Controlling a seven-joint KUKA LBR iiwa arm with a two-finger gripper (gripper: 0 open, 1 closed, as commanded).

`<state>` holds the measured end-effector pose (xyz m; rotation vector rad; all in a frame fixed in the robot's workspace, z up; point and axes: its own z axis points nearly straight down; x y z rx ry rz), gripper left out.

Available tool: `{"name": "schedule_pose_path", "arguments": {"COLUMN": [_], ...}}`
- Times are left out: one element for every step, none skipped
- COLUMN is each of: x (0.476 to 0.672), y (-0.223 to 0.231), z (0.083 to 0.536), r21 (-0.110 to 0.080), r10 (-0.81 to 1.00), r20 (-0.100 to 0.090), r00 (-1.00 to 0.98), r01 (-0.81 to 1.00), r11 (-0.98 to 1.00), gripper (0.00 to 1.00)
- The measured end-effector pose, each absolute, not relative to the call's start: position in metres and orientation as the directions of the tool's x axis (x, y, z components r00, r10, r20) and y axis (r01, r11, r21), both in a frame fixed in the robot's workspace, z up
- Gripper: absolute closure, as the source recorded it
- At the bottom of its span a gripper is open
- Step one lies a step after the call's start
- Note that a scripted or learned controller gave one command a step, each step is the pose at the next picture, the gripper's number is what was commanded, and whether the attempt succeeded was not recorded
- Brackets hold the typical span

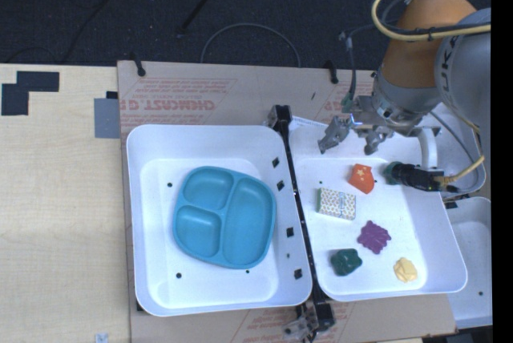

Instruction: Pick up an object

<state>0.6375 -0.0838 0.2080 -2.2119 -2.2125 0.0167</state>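
Gripper [353, 135] fingers spread wide, nothing held, above right bin [449, 249] far edge; nearest orange block [361, 178] looks light, rigid: pinch its flat sides

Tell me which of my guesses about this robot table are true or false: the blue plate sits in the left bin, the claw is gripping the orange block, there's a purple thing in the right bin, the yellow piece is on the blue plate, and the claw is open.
1. The blue plate lies in the left bin. True.
2. The gripper holds the orange block. False: the block lies in the right bin, apart from the fingers.
3. A purple piece lies in the right bin. True.
4. The yellow piece is on the plate. False: it lies in the right bin's near corner.
5. The gripper is open. True.
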Motion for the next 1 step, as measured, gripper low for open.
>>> {"name": "schedule_pose_path", "arguments": {"x": [0.6401], "y": [-0.0839], "z": [0.2168], "r21": [-0.004], "r10": [1.0], "r20": [0.001], "r00": [-0.002], "r01": [1.0], "r11": [0.002], "gripper": [0.0]}}
